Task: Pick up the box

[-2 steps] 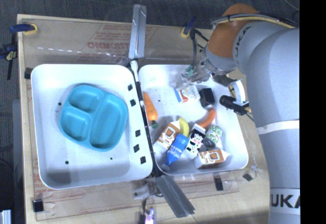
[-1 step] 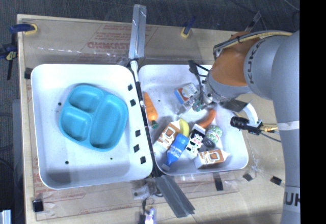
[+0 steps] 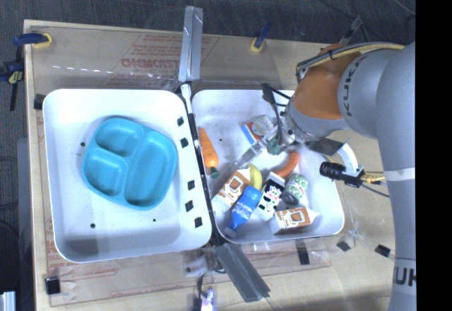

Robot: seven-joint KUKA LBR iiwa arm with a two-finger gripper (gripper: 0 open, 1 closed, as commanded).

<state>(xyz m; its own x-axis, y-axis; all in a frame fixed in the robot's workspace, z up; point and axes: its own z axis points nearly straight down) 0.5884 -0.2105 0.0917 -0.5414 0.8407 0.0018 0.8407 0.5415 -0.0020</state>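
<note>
The box lies at about five o'clock in the right bin, close against its near rim; it is a small carton, brown and white, resting on a broad face and turned a little askew; a second small carton of like print lies toward seven o'clock of the same bin, touching a yellow piece and a blue bottle; a black-and-white toy sits just beside the box on its nine o'clock side, and a green speckled ball just beyond it at twelve; a carrot lies along the bin's left wall; the left bin bears a blue divided tray.

The jaws hang over the bin's upper middle, near a small packet and an orange curved piece, apart from the box; whether they stand open or closed I cannot tell; nothing can be seen between them.

Judged by its look, the box is light, thin card, stiff at its edges but likely to dent on its faces; its printed skin may be somewhat slick; best taken across its short sides, squarely, with modest force; the crowding toy and ball leave little room, so the side toward the rim looks the freer approach.
</note>
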